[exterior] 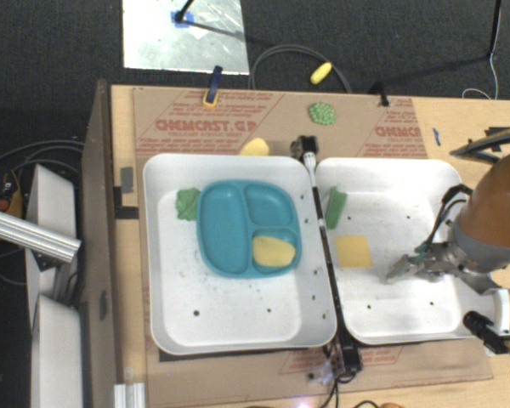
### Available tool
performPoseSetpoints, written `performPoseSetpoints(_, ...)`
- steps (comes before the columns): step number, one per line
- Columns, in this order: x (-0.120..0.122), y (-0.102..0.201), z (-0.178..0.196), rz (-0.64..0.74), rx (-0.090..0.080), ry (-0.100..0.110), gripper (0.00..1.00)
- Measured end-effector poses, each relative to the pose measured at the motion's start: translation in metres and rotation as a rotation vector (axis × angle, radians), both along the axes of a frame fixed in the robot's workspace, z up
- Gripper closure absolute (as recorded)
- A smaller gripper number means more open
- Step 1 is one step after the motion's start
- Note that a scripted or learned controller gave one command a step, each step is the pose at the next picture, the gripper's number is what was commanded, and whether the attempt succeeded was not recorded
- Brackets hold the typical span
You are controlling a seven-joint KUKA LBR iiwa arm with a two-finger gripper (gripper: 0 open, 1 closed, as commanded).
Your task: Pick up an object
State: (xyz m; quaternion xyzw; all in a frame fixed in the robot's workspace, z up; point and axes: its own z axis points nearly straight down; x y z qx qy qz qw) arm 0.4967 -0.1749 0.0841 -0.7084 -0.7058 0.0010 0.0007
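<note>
In the right bin (425, 323) a flat yellow square (353, 251) lies near the left wall, and a small green piece (334, 203) sits above it by the divider. My gripper (401, 268) hangs low over the right bin's floor, pointing left, a short way to the right of the yellow square and apart from it. Nothing shows in its grasp. The left bin (229, 325) holds a blue divided plate (229, 228) with a yellow lump (274, 251) in its lower right compartment. A green piece (187, 203) lies against the plate's left edge.
The grey arm with its orange band (495, 211) fills the right bin's right side. Behind the bins, a yellow piece (255, 148), a green round piece (322, 113) and a blue-and-yellow tool (212, 90) lie on the cardboard. A black-ended stick (311, 177) runs along the divider.
</note>
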Motion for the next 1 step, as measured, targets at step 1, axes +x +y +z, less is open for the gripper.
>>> performPoseSetpoints(1,0.0304,-0.0226,0.2245,0.009,-0.008,-0.023,0.00)
